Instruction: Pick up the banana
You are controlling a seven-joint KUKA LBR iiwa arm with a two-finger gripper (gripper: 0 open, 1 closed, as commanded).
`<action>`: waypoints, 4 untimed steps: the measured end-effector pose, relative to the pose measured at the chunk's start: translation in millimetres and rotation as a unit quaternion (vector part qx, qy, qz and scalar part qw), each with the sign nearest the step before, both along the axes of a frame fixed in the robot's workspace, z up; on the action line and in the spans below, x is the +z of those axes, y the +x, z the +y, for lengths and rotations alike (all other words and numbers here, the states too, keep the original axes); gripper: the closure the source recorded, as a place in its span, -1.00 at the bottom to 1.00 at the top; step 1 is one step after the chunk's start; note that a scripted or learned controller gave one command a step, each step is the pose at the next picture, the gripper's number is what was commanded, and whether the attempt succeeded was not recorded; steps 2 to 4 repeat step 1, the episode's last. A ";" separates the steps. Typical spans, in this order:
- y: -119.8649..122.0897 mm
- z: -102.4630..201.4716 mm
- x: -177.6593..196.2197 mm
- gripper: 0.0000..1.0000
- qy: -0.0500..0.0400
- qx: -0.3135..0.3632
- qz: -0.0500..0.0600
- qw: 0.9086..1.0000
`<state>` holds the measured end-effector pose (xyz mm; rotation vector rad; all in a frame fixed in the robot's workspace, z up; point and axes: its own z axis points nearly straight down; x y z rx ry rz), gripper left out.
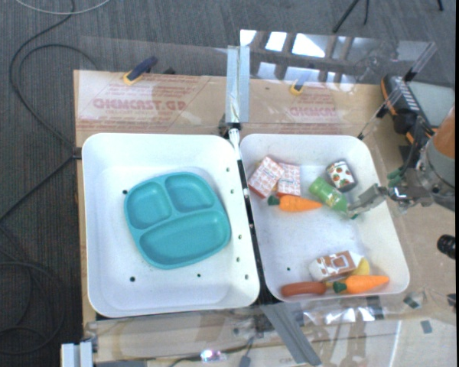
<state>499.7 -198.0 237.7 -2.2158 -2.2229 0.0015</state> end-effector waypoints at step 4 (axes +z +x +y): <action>-17.0 38.8 -125.5 -1.00 0.000 -0.111 0.001 0.994</action>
